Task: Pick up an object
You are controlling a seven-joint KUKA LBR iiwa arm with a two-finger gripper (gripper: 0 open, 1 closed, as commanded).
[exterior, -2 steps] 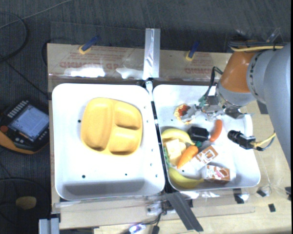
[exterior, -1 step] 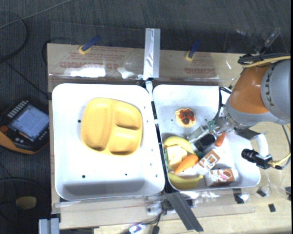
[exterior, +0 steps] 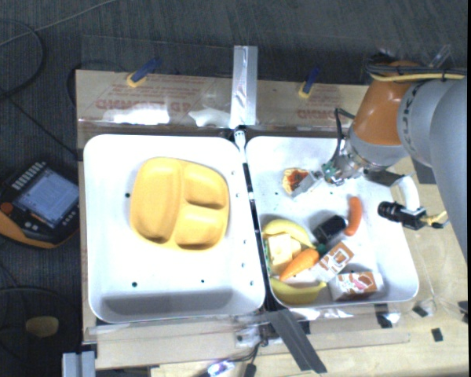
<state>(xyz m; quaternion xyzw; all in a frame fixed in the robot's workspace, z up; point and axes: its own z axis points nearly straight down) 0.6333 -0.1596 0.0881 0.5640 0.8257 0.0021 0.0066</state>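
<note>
The hand [exterior: 334,169] is being positioned low in the right bin [exterior: 400,277], just beside a pizza slice toy [exterior: 297,181]. Its opening cannot be told, being too small and blurred. Contact with the toy cannot be judged.

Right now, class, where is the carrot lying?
The carrot lies in the right bin, near its front left corner, resting across the bananas beside the small cartons.

Orange-cased handheld pendant [exterior: 33,204] on dark floor [exterior: 220,14].
</note>
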